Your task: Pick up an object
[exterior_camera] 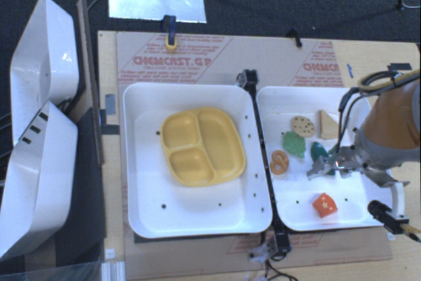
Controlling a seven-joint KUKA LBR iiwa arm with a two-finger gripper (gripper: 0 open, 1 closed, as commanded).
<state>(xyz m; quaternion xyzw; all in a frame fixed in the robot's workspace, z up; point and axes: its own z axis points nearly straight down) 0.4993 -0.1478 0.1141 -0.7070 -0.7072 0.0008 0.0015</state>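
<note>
We lower our pincer beside the teal toy to grasp it; whether it grips, we cannot tell.

One fixed camera looks down at a slant on both white bins.

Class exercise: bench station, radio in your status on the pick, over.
End effector low over right bin, beside dark green piece; nothing seen gripped. Pretzel, cookie, orange block lie loose nearby. Yellow tray sits in left bin.
</note>
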